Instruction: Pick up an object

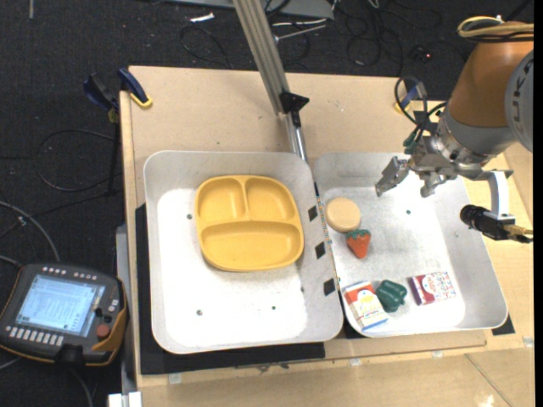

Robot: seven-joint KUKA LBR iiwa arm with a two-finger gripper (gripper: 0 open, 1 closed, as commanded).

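Camera view. Where my grey arm with its orange band [488, 83] reaches in from the right, my two-finger gripper [411, 180] hangs above the far part of the right shallow white bin [475, 261], its two fingers [389, 179] spread apart with nothing between them. The bins rest side by side on a pale wooden bench [212, 113], set on a dark carpeted floor [59, 159] strewn with cables; a grey handheld control pendant with a lit screen [58, 308] lies at the lower left, and a slanted metal pole [263, 45] crosses the bench from above. The left shallow white bin [170, 312] holds a yellow plastic divided plate [249, 223]. The right bin holds a round tan disc [343, 214], touching or just beside a small red strawberry-like toy [360, 243]; near its front edge lie a small printed white-and-orange carton [364, 304], a dark green lumpy object [391, 293] just beside it, and a small red-and-white printed packet [432, 288]. All five lie well apart from my fingers.
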